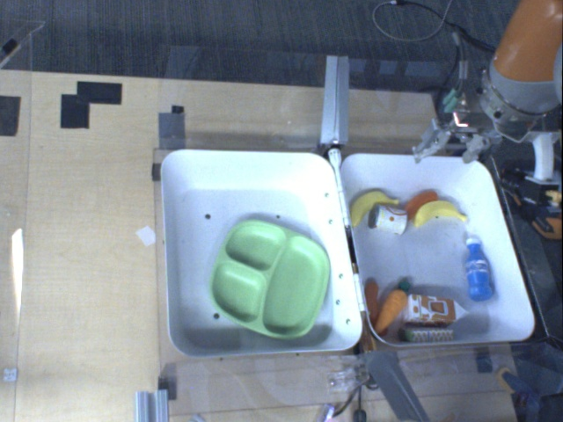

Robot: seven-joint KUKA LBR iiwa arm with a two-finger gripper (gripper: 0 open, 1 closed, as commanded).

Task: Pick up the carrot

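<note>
**Carrot low in the right bin, gripper up at the far rim**

The carrot (390, 309) lies near the front left corner of the right bin (506, 236), tilted, its green top pointing up and right. Just left of it is a brown-red sausage-like piece (371, 295), close to the bin's left wall. On its right a small printed carton (431, 309) lies flat, touching or nearly touching the carrot.

Further back in the same bin sit two bananas (369, 205), with a white cup-like item (388, 221) and an orange-red piece (420, 200) between them. A blue bottle (478, 271) lies by the right wall.

The gripper (450, 143) hangs over the bin's far rim, well apart from the carrot. Its two fingers point down and outward, spread, with nothing between them. The orange band (530, 25) shows above the wrist at the top right.

The left bin (189, 236) holds a green divided plate (271, 277) with three compartments.
</note>
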